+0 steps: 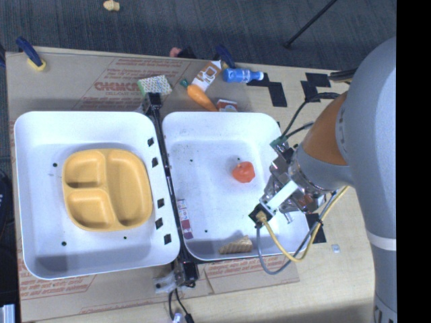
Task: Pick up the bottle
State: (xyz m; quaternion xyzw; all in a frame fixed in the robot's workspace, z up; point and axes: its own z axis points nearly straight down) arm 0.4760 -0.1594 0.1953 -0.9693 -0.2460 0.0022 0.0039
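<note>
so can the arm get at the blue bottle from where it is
Probably yes: the blue bottle lies in the open on the bench behind the right bin. The pincer hangs over that bin's right side, and nothing tall stands between them.

The shallow white plastic bin [202, 147] by the jaws looks smooth and faintly glossy. Well left of them, the yellow divided plastic tray [108, 187] is matt. The brown printed cardboard sheet [74, 66] is dull, and the small blue plastic bottle [237, 76] beyond the jaws shines.
</note>
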